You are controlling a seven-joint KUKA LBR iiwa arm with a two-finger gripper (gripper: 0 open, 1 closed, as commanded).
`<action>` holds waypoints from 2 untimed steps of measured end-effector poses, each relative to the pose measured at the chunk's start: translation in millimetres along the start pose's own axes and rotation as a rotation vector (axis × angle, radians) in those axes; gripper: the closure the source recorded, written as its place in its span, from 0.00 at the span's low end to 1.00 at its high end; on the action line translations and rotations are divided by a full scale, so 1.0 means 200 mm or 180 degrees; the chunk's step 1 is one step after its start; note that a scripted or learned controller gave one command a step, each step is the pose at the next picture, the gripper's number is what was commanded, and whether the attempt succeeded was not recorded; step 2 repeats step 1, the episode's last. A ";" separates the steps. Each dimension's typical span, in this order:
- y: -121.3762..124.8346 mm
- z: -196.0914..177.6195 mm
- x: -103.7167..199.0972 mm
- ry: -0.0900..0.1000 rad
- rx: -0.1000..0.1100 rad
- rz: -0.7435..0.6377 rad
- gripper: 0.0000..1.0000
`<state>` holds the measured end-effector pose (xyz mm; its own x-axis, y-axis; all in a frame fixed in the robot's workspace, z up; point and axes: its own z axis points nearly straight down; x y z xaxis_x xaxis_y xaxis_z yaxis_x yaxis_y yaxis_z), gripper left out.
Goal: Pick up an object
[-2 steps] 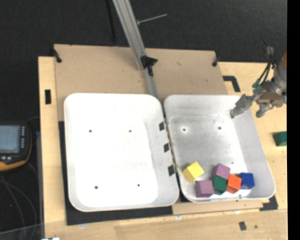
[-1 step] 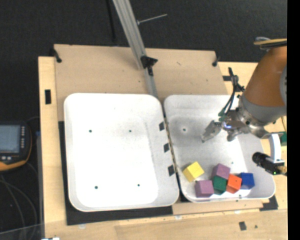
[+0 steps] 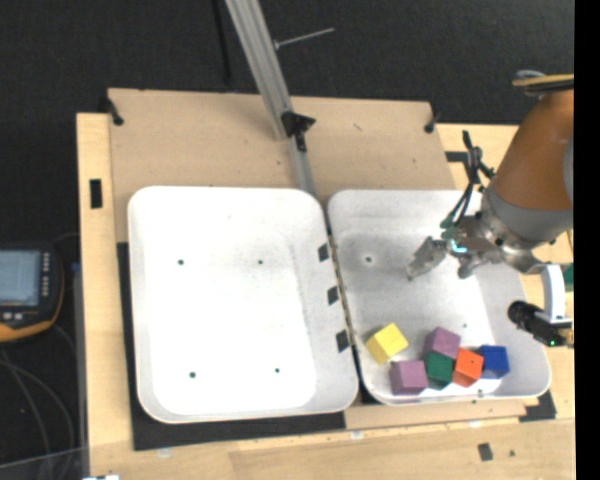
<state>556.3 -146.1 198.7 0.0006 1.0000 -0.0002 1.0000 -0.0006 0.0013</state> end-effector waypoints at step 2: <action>0.00 0.00 0.00 0.0000 -0.0001 0.0007 0.00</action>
